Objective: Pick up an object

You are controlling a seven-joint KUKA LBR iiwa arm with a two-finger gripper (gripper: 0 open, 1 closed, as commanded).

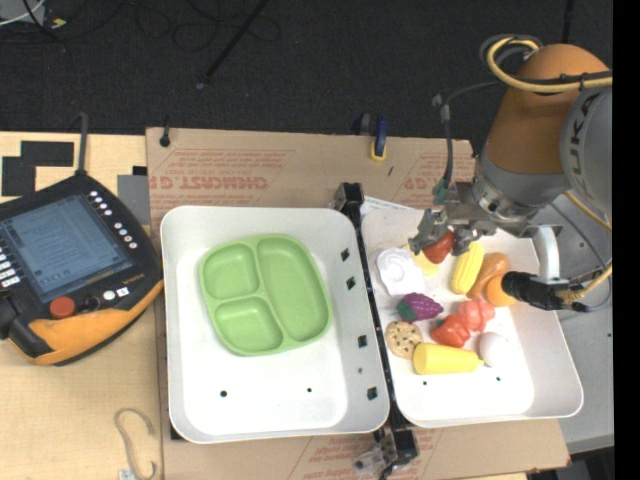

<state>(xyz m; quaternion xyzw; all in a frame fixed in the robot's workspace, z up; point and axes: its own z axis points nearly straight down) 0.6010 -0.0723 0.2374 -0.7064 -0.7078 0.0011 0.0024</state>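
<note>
Yellow cheese wedge (447, 358) lying sideways, beside a cookie (403, 338).
The gripper (438, 238) pinches 1 red tomato (436, 250); upright corn (467, 269) stands just beside it.

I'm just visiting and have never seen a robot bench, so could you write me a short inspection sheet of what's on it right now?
Surface: two shallow white bins, left bin and right bin, on a brown cardboard sheet.
Job's things: toy foods piled in the right bin: yellow corn cob, purple grape bunch, brown cookie, yellow wedge, red piece, white egg shape.
Clutter: green three-compartment plastic tray in the left bin.
Grippers: two-finger gripper low over a small red item; grip unclear.
Cables: yellow hose loop atop the arm; dark cables behind the bench.
Surroundings: orange-and-grey handheld control pendant at left.
</note>
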